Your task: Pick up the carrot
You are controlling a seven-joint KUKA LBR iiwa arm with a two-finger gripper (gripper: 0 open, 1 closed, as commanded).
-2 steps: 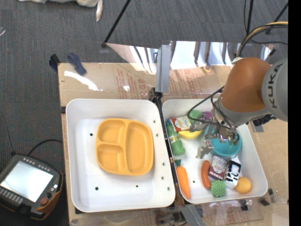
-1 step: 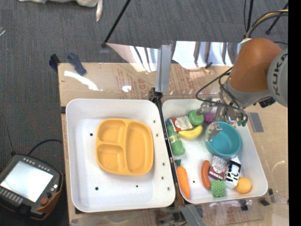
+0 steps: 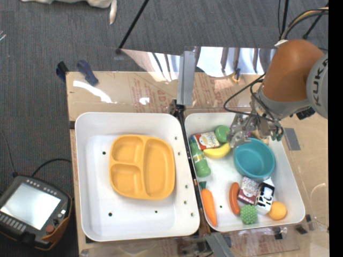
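The carrot (image 3: 208,206) lies in the right bin (image 3: 296,189), down in its front left corner, right against the left wall, its thick end toward the middle of the bin and its tip toward the front rim. The arm (image 3: 292,74) comes in from the right, its orange band above the back of that bin, and the gripper (image 3: 239,135) hangs over the bin's rear part, near the banana (image 3: 217,152) and just beside the rim of the teal bowl (image 3: 254,160) — well apart from the carrot. Whether it is spread or closed cannot be made out from this angle, and nothing can be seen between its tips. Around it in the right bin sit a green round fruit (image 3: 222,133), a small red-labelled packet (image 3: 204,141), and a green bottle (image 3: 200,162) lying along the left wall. Nearer the front are a red sausage-like piece (image 3: 234,197), a small carton (image 3: 248,190), a black-and-white box (image 3: 265,196), a green bumpy ball (image 3: 248,214) and an orange fruit (image 3: 277,211). The left bin (image 3: 94,218) holds 1 yellow divided plate (image 3: 142,166) with 3 compartments, resting flat near its middle.
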